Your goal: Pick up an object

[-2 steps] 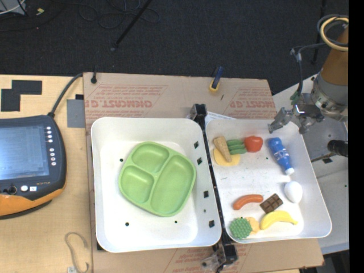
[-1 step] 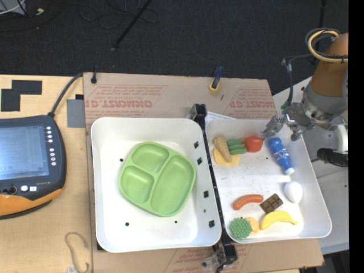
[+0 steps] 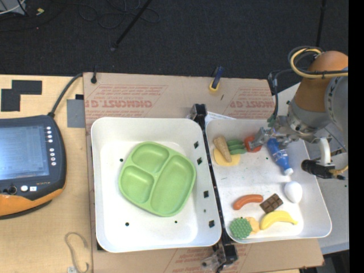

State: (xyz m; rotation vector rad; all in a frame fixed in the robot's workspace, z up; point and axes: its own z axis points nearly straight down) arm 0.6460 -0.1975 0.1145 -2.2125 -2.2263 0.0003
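Grey arm with orange band reaching in from the right; two-finger gripper [image 3: 272, 134] low over right white bin [image 3: 318, 209], jaw state impossible to tell. Just beside it, blue plastic bottle [image 3: 278, 154], lying flat, not visibly gripped. Left white bin [image 3: 108, 152] bearing green divided plate [image 3: 157, 178].

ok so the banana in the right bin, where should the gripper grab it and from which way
Probably the banana at its thick middle, coming straight down with the fingers closing across its narrow width. It lies flat near the right bin's front corner, long axis roughly left to right. The chocolate piece touches or nearly touches its upper left, so staying toward the middle or right gives more room.
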